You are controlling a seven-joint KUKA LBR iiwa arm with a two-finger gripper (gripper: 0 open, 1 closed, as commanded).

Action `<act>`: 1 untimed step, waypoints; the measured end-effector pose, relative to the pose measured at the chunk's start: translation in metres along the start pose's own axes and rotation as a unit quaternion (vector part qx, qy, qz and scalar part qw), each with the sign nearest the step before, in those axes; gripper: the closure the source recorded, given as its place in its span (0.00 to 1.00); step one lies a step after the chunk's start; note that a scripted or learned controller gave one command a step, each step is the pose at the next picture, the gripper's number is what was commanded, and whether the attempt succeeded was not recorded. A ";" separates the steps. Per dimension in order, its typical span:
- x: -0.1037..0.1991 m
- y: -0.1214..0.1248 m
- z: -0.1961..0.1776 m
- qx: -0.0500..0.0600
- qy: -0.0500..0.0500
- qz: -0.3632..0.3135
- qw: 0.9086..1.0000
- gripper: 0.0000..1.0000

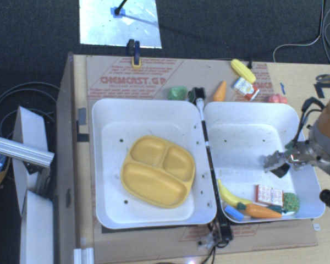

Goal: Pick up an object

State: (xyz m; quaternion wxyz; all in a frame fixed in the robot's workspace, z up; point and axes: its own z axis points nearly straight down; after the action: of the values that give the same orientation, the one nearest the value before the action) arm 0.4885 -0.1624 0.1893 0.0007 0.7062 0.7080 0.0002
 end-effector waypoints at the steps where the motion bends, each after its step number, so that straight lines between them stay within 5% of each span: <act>1: -0.047 0.045 0.069 0.000 -0.001 0.001 1.000 0.00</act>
State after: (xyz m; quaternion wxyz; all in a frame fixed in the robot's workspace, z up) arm 0.5334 -0.2089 0.1204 0.0017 0.7071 0.7071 -0.0005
